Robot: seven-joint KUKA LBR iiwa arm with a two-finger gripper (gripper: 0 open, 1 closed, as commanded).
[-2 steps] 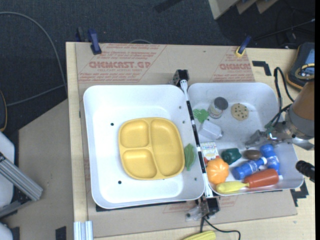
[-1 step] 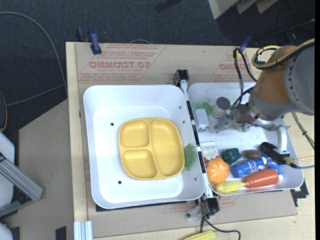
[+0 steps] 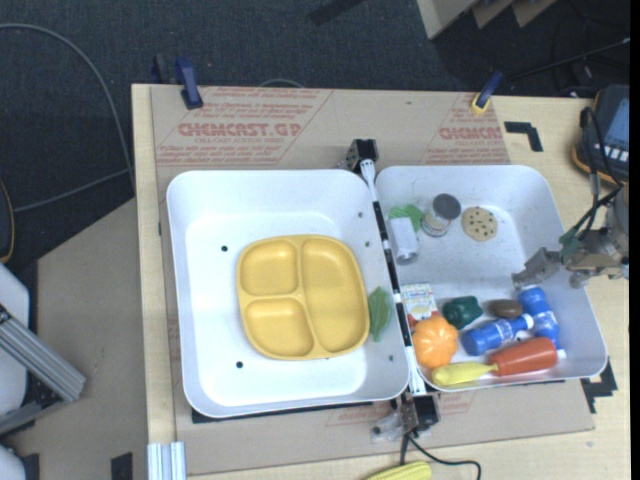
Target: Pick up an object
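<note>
As I view the bench from above, two white bins sit side by side, and the gripper (image 3: 545,266) hangs over the right bin's (image 3: 520,183) far right side, holding nothing I can see.

The left bin (image 3: 200,268) holds a yellow divided plate (image 3: 301,297) with three compartments, and a green leaf-like piece (image 3: 379,313) lies just beside its right edge. In the right bin I count a grey cylinder (image 3: 403,236), a small round tin (image 3: 440,213) and a dotted cracker (image 3: 480,224) toward the back; an orange pumpkin (image 3: 435,339), a dark green item (image 3: 462,311), a blue bottle (image 3: 497,332), a red bottle (image 3: 525,355) and a yellow banana-like piece (image 3: 461,373) crowd the front corner. The gripper is small and blurred against the rim, so I cannot tell how its jaws stand.
</note>
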